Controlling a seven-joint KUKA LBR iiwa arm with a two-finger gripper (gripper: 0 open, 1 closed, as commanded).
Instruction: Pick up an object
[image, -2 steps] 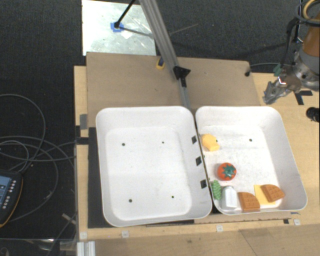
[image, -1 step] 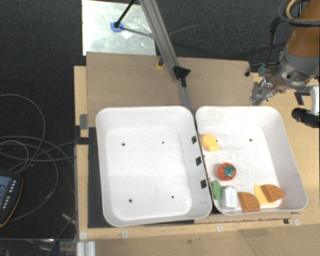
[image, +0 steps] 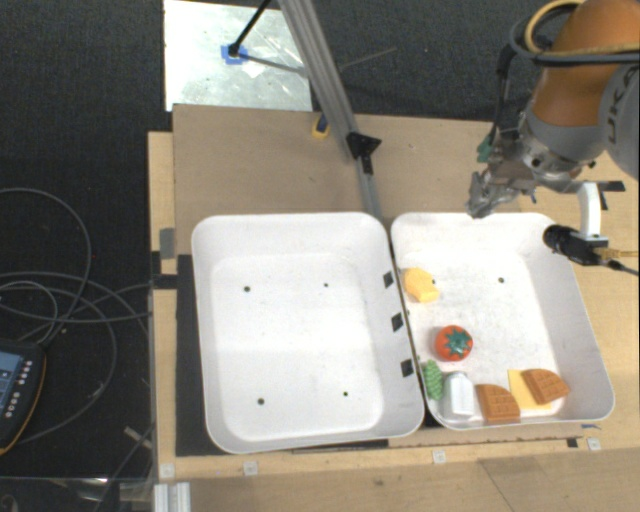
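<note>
My gripper (image: 483, 203) hangs over the far rim of the right bin (image: 520, 275), well above and behind the objects, with nothing visible between its fingers. In that bin lie a yellow piece (image: 421, 285) near the left wall, a red tomato with a green top (image: 452, 342) below it, and along the near edge a green item (image: 432, 380), a grey-white can (image: 459, 394), a brown waffle-like piece (image: 496, 402) and a second brown piece on a yellow block (image: 541, 388).
The left bin (image: 290, 330) sits beside the right one, joined by black clips. A grey pole (image: 335, 95) slants across the back of the bench. A black fitting (image: 565, 240) sticks in at the right bin's far right rim. Cables lie on the floor at left.
</note>
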